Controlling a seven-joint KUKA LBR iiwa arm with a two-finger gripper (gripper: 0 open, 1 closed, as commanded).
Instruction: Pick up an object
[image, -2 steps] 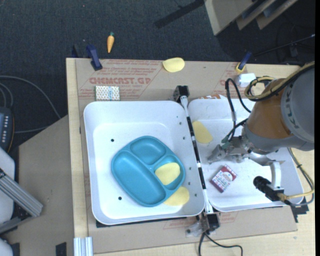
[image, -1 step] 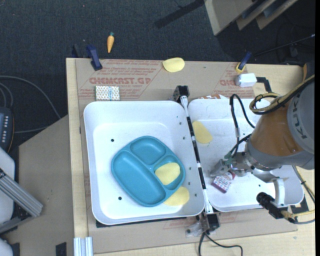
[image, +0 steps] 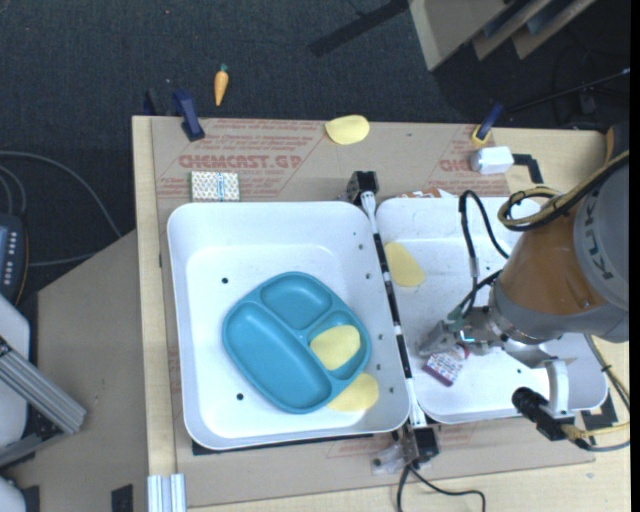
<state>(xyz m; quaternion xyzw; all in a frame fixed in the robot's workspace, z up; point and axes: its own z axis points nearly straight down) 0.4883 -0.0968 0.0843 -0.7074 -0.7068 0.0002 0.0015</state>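
Jaws (image: 452, 340) hang low over the right bin (image: 500, 405), at the end of the grey arm (image: 560, 285), which covers much of that bin; whether they are spread or pressed together I cannot tell, since the wrist hides them. Just below and touching them, as far as can be judged, lies a small packet (image: 443, 368) with a dark red and white wrapper, flat on the bin floor. It looks like the likeliest thing to be picked, being nearest the jaws, though nothing shows it gripped. Up and to the left of the jaws rests one yellow disc (image: 404, 265) against the bin's left wall.

Further left, the left bin (image: 200, 250) holds one blue divided plate (image: 290, 340), with one yellow piece (image: 336, 345) in a compartment and another yellow piece (image: 355, 393) at its lower edge. A fourth yellow piece (image: 347, 129) sits on the table (image: 270, 150) far above the jaws, near a small patterned packet (image: 215, 185).
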